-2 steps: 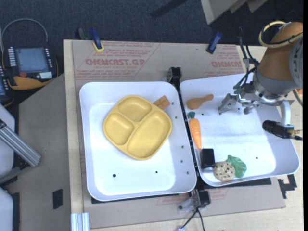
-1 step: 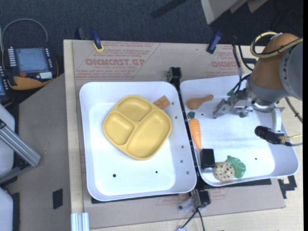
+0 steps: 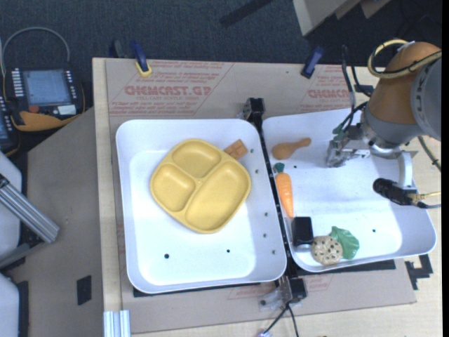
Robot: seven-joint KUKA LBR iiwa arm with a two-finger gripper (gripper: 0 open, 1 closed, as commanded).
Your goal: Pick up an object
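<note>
- At the right bin's [image 3: 414, 241] six o'clock edge, cookie [image 3: 323, 249], green toy [image 3: 346, 241] and black block [image 3: 302, 229] crowd together; grabbing there risks a slip.
- Toward twelve, the gripper [image 3: 342, 153] hovers near the drumstick [image 3: 290, 148]; finger spread unclear, so it may close on nothing.

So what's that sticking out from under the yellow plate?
A small brown block pokes out at the upper right edge of the yellow plate in the left bin. The plate covers whatever else is beneath it.
</note>
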